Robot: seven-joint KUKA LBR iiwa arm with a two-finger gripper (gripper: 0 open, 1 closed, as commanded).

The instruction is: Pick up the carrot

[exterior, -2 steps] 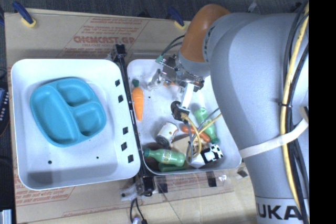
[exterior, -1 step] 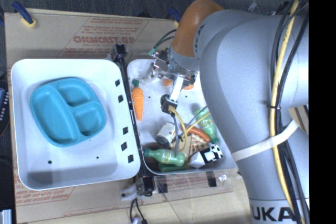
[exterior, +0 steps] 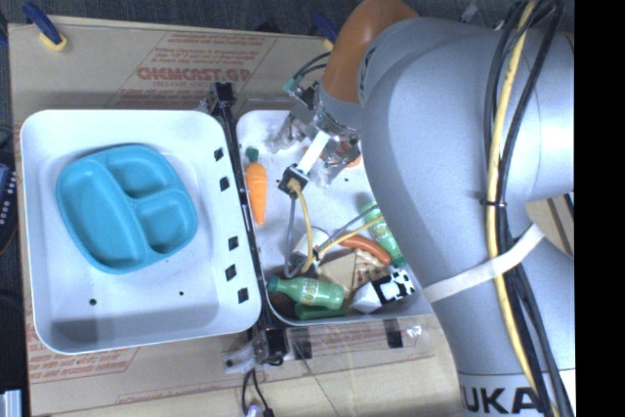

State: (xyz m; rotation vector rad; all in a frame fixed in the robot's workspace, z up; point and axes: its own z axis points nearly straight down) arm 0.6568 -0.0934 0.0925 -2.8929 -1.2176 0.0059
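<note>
You can see the carrot [exterior: 256,191] lying in the right bin [exterior: 256,124], tight against its left wall, roughly halfway along that wall, green tip toward the far edge. The gripper [exterior: 314,144] hangs over the bin's far end, just right of the carrot and apart from it. Whether the fingers are open or closed cannot be told; the wrist clutter hides them. At the bin's near edge lie a green bottle [exterior: 311,294] and a checkered black-and-white item [exterior: 395,286]. The left bin [exterior: 39,210] holds a blue tray [exterior: 125,203].
</note>
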